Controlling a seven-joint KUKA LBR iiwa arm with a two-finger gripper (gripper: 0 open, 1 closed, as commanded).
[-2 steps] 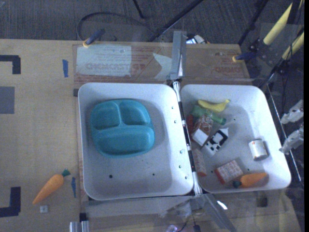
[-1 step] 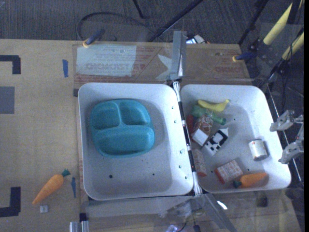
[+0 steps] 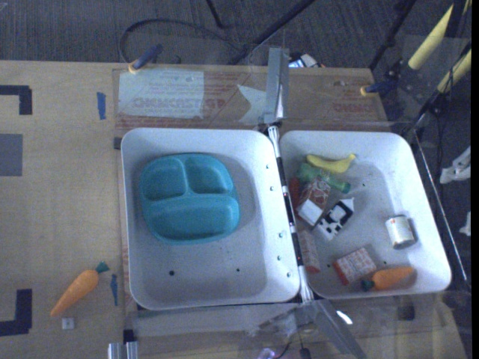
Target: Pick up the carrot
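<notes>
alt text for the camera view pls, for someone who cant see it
Two white bins sit side by side on a wooden bench: the left bin holds a blue divided plate; the right bin holds a carrot, a banana and small items. Another carrot lies on the bench, left.

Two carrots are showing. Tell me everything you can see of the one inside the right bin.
The carrot lies flat on the floor of the right bin, near its front right corner. It is a short, smooth orange body, looking like plastic, with a small green stub at its left end. It lies roughly across the view, its right end slightly higher in the picture. The green end sits close to, maybe touching, a small red patterned block; I cannot tell for sure. Its right end lies near the bin's sloping wall.
</notes>
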